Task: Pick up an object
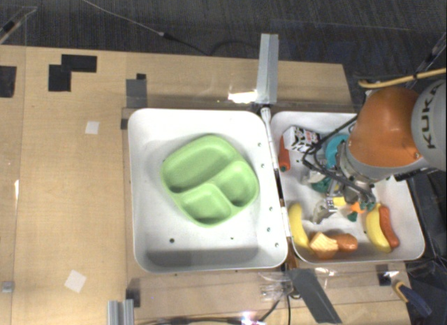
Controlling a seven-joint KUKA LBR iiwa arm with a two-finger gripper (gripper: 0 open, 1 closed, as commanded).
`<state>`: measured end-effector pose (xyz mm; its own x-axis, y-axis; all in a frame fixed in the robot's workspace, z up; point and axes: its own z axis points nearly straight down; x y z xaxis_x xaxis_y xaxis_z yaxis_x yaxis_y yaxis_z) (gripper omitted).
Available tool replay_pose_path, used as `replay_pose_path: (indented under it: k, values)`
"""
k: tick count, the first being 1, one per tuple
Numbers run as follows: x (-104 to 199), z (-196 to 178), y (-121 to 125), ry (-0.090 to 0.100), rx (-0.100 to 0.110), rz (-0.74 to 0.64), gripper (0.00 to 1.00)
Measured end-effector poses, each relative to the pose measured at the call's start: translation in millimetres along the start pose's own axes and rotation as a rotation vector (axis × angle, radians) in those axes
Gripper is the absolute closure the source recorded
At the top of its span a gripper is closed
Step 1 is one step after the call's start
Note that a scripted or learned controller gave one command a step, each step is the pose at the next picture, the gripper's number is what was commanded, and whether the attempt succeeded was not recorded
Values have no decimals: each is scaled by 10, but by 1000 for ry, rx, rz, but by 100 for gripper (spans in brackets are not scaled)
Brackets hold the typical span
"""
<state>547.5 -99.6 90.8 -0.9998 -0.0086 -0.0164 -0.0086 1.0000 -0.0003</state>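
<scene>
In the right shallow white bin [416, 241] we see the pickable items gathered toward its lower part: a yellow plastic banana [297, 224] near the left wall, a ridged yellow-orange toy pastry [322, 244] touching a reddish-brown sausage-shaped toy [345, 242], and a second yellow banana [377, 230] lying against a red toy sausage [389, 228]. The two-finger gripper [340, 201], below the arm's orange band [385, 129], hangs over the bin's middle among cables, and we cannot tell its state. The left white bin [140, 198] holds a green divided plastic tray [209, 178].
</scene>
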Motion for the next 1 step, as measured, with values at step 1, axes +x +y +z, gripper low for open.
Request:
replay_pose_path:
  k: [1]
  values:
    - [-808,20,151,11,1,-84,0]
